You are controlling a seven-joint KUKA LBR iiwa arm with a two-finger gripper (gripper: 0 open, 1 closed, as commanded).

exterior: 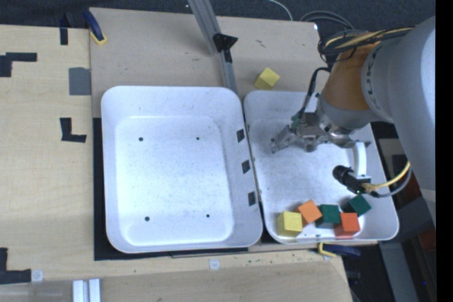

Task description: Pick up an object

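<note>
From the camera view above the bench, the arm (396,81) reaches in from the right and ends over the right bin (283,109). Its gripper (277,146) hangs over the bare upper-middle floor of that bin, the two fingers (283,138) spread a little apart and pointing left, with nothing between them.

The objects it could pick sit well apart from it, bunched along the bin's near rim: a yellow block (289,222), an orange block (309,211) touching it, a dark green block (330,214), a red block (349,223) and a second green block (359,205) by the right wall. Another yellow block (267,78) lies outside on the bench, just beyond the bin's far rim. The left bin (113,152) is beside it.

The main risk, as I judge it, is a closure on empty floor, since the fingers are nowhere near the cluster. Once the gripper gets there, the blocks are packed so tight that a finger may land on a neighbour and shove the pile, or pinch two at once. The blocks also hug the rim, so a finger may strike the bin wall.
</note>
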